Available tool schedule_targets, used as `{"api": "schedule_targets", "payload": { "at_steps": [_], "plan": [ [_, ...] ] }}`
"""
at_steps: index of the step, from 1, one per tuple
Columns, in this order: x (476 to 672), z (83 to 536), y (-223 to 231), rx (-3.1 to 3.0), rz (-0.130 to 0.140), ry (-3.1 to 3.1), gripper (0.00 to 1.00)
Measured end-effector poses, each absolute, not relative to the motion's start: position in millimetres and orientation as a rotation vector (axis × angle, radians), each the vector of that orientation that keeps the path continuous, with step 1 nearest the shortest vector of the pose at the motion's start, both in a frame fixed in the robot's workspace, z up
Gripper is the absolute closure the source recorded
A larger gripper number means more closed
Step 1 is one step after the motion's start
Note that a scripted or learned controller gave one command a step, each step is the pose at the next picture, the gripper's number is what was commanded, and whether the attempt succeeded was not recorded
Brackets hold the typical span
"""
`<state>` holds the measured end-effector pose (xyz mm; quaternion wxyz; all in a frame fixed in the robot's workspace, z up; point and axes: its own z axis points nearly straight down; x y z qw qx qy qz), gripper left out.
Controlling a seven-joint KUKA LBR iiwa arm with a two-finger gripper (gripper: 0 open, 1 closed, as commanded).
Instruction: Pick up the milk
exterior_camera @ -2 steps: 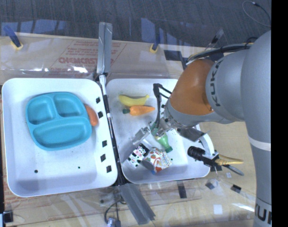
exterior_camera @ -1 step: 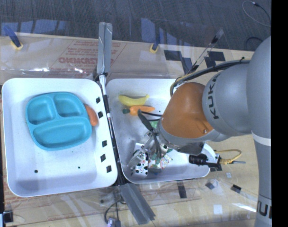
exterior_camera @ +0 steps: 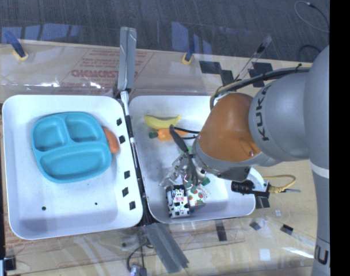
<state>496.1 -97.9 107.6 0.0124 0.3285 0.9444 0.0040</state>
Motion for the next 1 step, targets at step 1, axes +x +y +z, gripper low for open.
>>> {"api": "schedule_targets", "payload": {
  "at_steps": [1],
  "plan": [
    [485.1, 192.3, -26.3, 0.922, 0.001, 3.002, 1.0]
  ]
}}
